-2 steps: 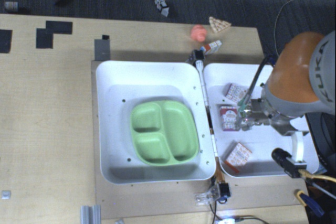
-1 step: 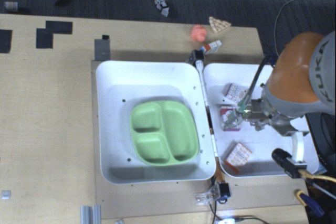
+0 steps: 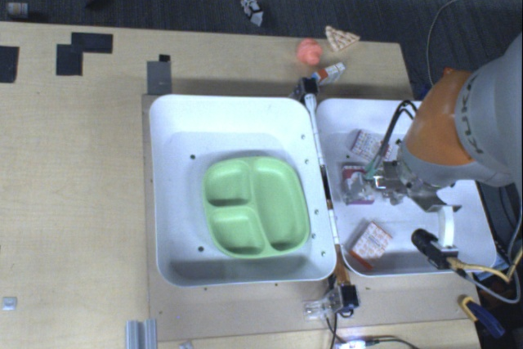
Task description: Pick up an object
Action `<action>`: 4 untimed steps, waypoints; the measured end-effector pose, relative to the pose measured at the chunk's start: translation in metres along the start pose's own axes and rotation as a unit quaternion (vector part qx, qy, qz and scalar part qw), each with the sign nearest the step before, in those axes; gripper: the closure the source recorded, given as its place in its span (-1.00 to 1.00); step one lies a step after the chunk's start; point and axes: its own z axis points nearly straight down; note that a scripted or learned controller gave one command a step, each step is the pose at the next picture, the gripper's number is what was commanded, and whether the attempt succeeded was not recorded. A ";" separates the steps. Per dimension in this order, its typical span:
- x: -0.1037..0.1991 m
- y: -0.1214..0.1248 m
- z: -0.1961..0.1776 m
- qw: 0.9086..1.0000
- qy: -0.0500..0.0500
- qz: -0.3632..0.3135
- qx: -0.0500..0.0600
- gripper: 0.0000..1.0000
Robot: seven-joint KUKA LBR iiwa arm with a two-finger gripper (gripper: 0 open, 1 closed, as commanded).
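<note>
While left bin [image 3: 163, 176] holds green tray [image 3: 255, 204]

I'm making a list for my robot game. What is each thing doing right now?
Green tray: lying flat in the left bin.
Gripper: low in the right bin, over a small packet.
Checked packet: lying loose, near the front.
Pink ball: sitting on the bench behind the bins.
</note>
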 end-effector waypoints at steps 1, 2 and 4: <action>0.001 0.002 -0.011 1.000 0.000 -0.002 -0.002 1.00; -0.059 0.000 0.012 1.000 -0.001 0.000 -0.004 1.00; -0.058 0.002 0.001 1.000 -0.002 -0.003 -0.007 1.00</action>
